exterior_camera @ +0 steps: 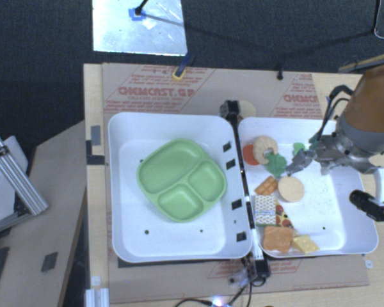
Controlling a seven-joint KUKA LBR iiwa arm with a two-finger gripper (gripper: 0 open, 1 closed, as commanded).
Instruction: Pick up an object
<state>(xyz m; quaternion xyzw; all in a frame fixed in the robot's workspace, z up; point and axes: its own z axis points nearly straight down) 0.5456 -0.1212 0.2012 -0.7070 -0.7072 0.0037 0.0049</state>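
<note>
The tool (299, 164) sits low in the right bin (352, 235), and I cannot tell how it is set. The closest toy is a green leafy piece (276, 164), touching or almost touching the tool's tip on its left side, between a bagel (265, 148) and a round tan cookie (291, 188). The green piece looks a bit taller than wide, running up and down the bin, but its shape is too blurry to say which way it points.

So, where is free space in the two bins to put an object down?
Left bin: bare floor around the green tray, widest along the near wall. Right bin: bare floor right of the round cracker, below the gripper. Crowded: the toy food along the divider.
</note>
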